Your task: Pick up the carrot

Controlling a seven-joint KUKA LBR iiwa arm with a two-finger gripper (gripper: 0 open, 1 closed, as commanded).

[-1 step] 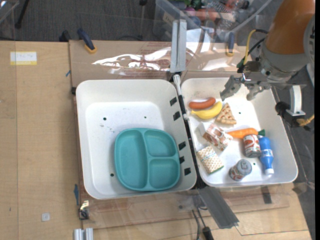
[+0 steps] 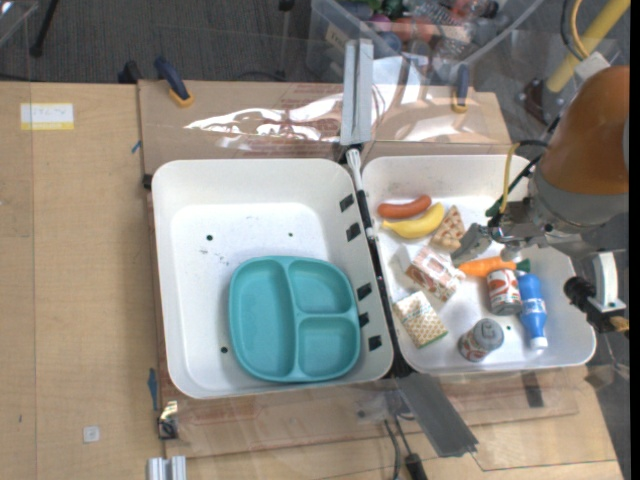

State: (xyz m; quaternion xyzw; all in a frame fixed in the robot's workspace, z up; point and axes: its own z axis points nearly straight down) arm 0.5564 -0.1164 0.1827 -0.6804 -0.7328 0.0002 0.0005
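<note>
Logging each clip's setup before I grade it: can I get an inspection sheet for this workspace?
Surface: wooden bench bearing two white bins, left bin and right bin.
Job's things: carrot lying in the right bin, beside a red can.
Clutter: hot dog, banana, waffle, two snack packets, blue bottle, grey can; teal divided plate in the left bin.
Grippers: gripper low over the carrot; grasp not confirmed.
Cables: yellow hose behind the arm.
Surroundings: clear tub of toys, grey carpet.
</note>
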